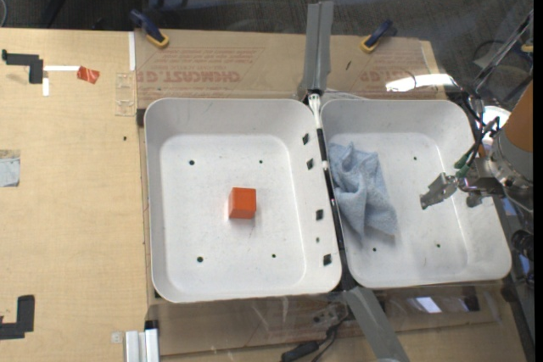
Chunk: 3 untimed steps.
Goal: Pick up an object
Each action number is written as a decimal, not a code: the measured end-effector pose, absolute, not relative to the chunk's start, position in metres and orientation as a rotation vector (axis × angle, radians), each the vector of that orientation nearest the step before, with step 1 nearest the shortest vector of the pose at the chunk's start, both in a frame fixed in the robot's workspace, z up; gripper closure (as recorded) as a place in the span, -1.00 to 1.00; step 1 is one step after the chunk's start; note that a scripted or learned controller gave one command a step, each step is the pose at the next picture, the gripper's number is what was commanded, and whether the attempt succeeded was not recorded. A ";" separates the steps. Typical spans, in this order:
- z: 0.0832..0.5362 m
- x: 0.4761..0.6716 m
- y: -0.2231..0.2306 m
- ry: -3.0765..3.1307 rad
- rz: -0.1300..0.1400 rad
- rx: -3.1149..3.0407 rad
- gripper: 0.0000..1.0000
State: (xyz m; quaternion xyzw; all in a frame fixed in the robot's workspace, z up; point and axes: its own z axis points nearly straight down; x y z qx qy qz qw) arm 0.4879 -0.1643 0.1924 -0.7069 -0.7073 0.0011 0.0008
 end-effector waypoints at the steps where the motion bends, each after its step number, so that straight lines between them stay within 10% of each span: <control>1: 0.092 0.477 -0.109 -1.942 0.001 -2.466 -1.00; 2: 0.101 0.478 -0.109 -1.937 0.000 -2.470 1.00; 3: 0.191 0.477 -0.058 -1.769 0.005 -2.595 1.00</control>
